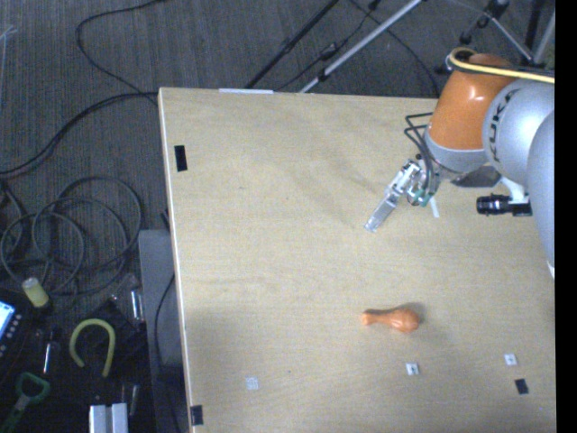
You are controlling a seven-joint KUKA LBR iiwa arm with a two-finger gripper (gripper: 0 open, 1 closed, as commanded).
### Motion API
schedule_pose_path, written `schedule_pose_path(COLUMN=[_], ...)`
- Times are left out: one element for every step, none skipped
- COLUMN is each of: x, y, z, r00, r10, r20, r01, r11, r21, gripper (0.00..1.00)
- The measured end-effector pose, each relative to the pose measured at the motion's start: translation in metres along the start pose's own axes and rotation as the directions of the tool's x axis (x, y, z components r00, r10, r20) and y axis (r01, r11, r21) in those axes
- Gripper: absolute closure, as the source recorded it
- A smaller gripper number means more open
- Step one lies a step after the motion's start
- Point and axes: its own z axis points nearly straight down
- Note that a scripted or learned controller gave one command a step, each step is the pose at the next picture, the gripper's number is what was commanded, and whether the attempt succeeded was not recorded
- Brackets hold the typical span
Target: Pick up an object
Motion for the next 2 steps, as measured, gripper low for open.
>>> schedule_pose_path(x=[-0.002, -0.015], y=[-0.02, -0.014], z=[-0.038, -0.026], r00=[0.922, 0.948], r10=[0.387, 0.317], r20=[0.0, 0.002], r01=[-0.387, -0.317], r11=[0.922, 0.948], r21=[0.0, 0.002], gripper=[0.0, 0.0])
